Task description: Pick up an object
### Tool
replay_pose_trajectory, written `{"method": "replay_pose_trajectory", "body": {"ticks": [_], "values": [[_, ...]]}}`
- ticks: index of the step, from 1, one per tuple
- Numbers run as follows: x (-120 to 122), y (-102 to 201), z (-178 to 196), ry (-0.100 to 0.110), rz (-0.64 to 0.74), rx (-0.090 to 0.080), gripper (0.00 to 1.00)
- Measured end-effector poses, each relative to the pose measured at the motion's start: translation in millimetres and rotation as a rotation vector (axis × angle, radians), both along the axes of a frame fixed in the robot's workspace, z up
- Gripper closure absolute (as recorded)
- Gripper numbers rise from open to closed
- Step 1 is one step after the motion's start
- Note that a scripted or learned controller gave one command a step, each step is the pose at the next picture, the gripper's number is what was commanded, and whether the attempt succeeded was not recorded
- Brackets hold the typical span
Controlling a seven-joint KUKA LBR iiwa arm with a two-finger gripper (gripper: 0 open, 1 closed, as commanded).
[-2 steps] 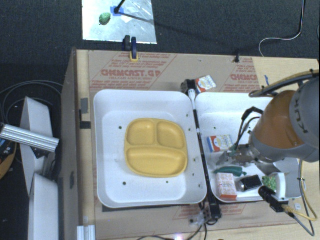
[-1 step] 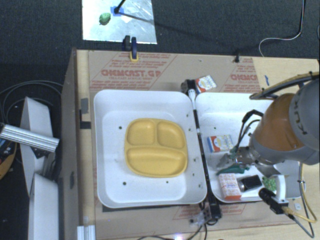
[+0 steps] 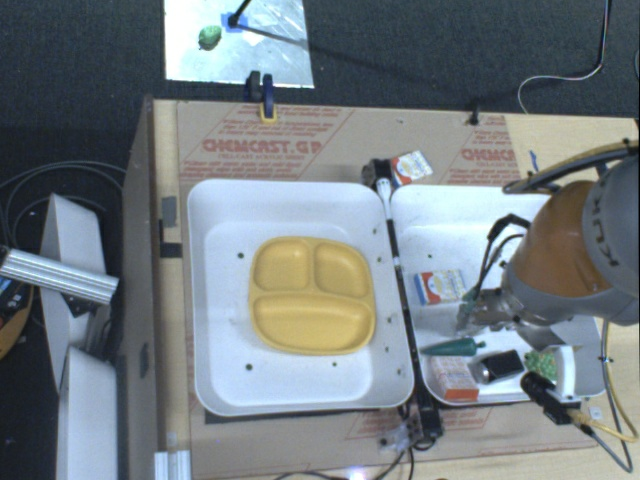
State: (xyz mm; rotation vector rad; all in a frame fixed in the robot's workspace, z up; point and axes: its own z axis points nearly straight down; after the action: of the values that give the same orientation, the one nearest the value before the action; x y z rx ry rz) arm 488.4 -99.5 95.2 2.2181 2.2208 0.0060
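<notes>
Right white bin (image 3: 440, 230): green tool (image 3: 453, 347) lengthwise left-right, tip leftward; hand (image 3: 487, 311) just above, grip state unclear.

Two bins side by side on bench (image 3: 300, 133). Left bin (image 3: 215, 268): divided tray (image 3: 310, 295) at centre. Right bin (image 3: 450, 223): small carton (image 3: 440, 286) near the dividing wall; in front of it a pen-like tool (image 3: 452, 347), then a flat packet (image 3: 452, 375) with a small dark block (image 3: 500, 365) to its right. Gripper (image 3: 485, 313) over right bin, just right of carton.
</notes>
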Motion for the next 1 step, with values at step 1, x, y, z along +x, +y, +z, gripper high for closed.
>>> {"method": "replay_pose_trajectory", "body": {"ticks": [1], "values": [[-0.1,0.0,-0.1,0.0,0.0,0.0,0.0]]}}
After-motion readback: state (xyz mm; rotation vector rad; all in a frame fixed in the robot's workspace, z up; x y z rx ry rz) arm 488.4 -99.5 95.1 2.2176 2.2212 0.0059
